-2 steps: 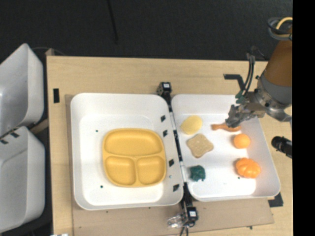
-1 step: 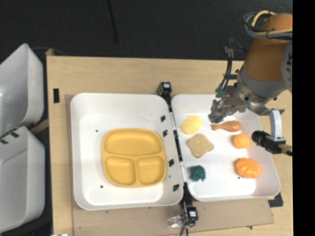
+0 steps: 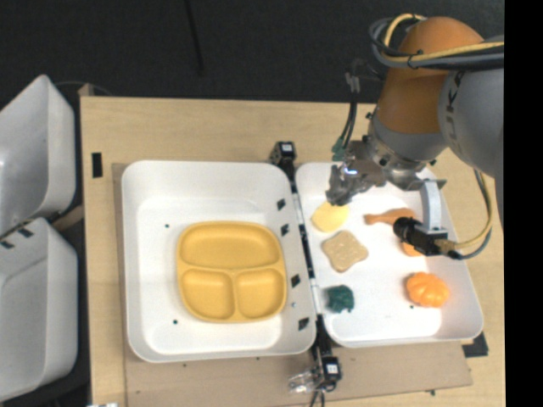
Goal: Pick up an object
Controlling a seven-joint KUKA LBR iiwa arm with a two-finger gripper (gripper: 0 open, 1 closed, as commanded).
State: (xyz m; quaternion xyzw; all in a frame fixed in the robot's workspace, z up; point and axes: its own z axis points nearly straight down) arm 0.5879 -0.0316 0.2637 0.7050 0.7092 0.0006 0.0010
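My gripper (image 3: 338, 195) hangs low over the back left of the right bin (image 3: 386, 329), just above a pale yellow round piece (image 3: 329, 218). In front of that piece lies a tan slice of toast (image 3: 344, 250). A dark green lump (image 3: 340, 298) sits near the bin's front left. An orange pumpkin-like piece (image 3: 427, 289) rests at the front right. A thin orange carrot-like piece (image 3: 386, 218) lies toward the right side. Nothing shows between the gripper's tips.
The left bin (image 3: 144, 219) holds a yellow tray (image 3: 231, 270) with three compartments. A divider with black clips (image 3: 299, 253) runs between the bins. White blocks (image 3: 30, 227) stand off the bench at the left.
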